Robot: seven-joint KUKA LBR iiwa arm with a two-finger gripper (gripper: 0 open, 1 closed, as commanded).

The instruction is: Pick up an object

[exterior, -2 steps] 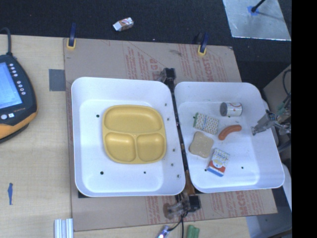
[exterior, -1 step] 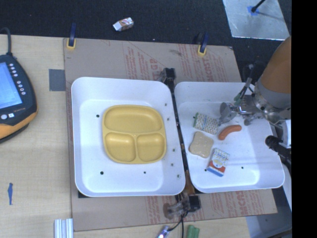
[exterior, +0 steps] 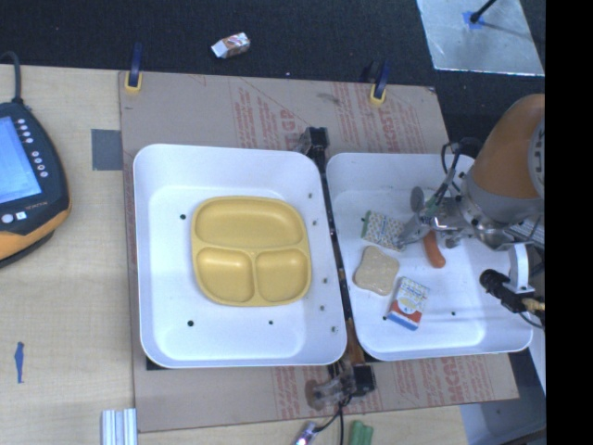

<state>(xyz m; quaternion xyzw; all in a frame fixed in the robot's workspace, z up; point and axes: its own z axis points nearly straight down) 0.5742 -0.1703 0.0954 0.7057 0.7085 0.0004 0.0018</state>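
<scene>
1. Arm [exterior: 505, 160] comes in from the right edge, orange band up top, grey wrist bent down and leftward over the right bin [exterior: 463, 341].
2. Gripper [exterior: 428, 219] sits low in the bin's upper middle, pointing left toward the items — cannot tell if the fingers are spread or closed, too much clutter at the tip.
3. Orange-red stick-like object [exterior: 435, 249] lies just below the gripper tip, tilted; touching or just beside the metal parts, can't say which. Not seen between the fingers.
4. Patterned green-white packet [exterior: 382, 229] just left of the gripper, flat on the bin floor.
5. Tan sponge-like square [exterior: 376, 271] below the packet, near bin's left wall.
6. Small red-white-blue carton [exterior: 409, 303] lower down, right of the tan square, lying flat.
7. Left bin [exterior: 157, 248] holds a yellow three-compartment tray [exterior: 250, 249], centred — well apart from the arm.
8. Both bins sit on a cardboard sheet [exterior: 269, 109] on the wooden surface [exterior: 56, 341]; teach pendant [exterior: 28, 184] at far left.
9. Small wrapper [exterior: 231, 45] on the dark floor beyond the surface.
</scene>
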